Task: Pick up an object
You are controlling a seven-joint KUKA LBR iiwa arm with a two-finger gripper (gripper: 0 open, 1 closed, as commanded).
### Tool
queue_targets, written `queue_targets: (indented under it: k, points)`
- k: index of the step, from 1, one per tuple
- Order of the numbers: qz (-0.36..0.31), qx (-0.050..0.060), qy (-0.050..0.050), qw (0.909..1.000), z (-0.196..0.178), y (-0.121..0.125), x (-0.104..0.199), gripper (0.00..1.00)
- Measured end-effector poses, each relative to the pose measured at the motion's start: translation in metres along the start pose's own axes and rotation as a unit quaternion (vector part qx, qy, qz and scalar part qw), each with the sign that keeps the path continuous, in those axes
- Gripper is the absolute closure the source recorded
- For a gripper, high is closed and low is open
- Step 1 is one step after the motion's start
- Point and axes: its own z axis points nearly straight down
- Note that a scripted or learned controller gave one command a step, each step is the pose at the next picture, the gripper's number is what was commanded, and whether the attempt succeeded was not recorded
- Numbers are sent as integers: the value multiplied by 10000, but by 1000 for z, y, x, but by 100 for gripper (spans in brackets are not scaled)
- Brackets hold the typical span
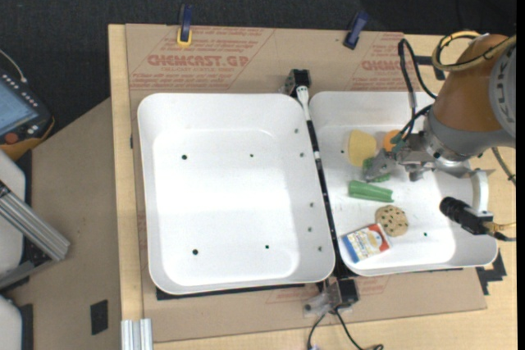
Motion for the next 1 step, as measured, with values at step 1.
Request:
queue_targets:
  k: [1]
  points:
    - [-17, -39, -8, 10000, 23, -32, 55, 0]
